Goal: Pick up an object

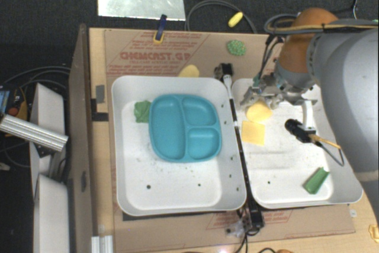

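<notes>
The jaws [262,98] hang low over the far left corner of the right bin [343,189], touching a round yellow thing [258,112] (I cannot tell if they pinch it). A yellow square [254,133] lies just nearer. The left bin [127,186] holds a blue tray [183,128].

Round yellow object [258,112] – right bin's far-left corner, beside a flat yellow square [254,133]
</notes>
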`<state>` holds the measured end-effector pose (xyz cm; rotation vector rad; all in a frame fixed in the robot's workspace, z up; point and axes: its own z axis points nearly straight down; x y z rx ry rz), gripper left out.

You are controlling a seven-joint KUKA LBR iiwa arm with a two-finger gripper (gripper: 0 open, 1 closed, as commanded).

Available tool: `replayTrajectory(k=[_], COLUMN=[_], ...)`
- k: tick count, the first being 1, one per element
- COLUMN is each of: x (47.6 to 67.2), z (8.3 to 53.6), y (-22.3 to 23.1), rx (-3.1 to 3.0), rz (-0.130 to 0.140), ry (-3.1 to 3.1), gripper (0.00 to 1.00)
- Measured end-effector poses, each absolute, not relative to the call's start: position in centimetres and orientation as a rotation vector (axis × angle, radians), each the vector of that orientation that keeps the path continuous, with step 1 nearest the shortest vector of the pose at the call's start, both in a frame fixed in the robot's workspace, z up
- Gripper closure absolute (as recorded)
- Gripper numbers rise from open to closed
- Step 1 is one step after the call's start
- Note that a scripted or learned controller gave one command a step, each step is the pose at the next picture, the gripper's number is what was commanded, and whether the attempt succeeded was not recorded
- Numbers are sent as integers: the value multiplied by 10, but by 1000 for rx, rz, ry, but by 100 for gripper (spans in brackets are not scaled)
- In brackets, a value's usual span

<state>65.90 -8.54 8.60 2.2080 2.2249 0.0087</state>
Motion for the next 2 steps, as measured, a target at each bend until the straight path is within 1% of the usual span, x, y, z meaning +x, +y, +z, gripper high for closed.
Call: replayTrajectory(k=[1, 2], x=[649, 652], z=[85, 100], y=[-85, -85], rx=[2219, 2205], rz=[0, 12], ry=[2223, 2223], gripper=[0, 100])
